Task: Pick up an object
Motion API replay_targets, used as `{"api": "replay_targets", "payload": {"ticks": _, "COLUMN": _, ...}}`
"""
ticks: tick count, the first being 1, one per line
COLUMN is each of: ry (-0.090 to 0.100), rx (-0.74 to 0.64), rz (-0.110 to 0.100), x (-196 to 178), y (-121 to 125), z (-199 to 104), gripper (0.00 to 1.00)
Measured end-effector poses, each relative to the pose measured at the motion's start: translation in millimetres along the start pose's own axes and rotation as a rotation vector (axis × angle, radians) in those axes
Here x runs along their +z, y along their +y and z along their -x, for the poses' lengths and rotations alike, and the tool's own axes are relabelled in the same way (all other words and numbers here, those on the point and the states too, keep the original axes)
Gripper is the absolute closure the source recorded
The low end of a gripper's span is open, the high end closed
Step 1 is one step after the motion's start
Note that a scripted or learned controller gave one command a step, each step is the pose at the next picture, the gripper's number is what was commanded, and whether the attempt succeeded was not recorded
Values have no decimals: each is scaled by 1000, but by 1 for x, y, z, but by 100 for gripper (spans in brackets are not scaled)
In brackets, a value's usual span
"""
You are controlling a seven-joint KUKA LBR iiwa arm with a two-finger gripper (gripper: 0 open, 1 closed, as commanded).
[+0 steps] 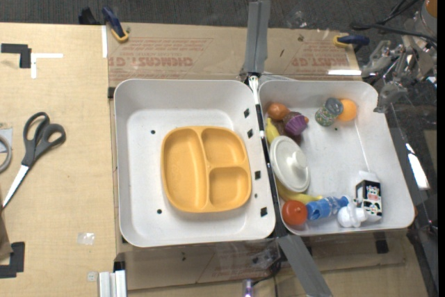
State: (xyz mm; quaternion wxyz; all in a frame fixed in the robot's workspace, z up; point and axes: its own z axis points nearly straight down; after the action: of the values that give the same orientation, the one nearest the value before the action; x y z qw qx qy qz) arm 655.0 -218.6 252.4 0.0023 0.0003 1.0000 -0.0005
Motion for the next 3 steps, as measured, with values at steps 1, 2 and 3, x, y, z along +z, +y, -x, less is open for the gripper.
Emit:
{"api": "replay_targets", "payload": {"ticks": 1, "ry": -3, "rx": -108, "rz": -2, "x": 112, "y": -3, "z": -15, "gripper": 0}}
{"api": "replay_targets", "payload": {"ticks": 2, "ry": -4, "rx": -43, "rz": -1, "x": 157, "y": -2, "z": 5, "gripper": 0}}
{"api": "replay_targets", "payload": {"ticks": 3, "ry": -12, "rx": -46, "rz": -4, "x": 145, "y": -2, "z": 8, "gripper": 100}}
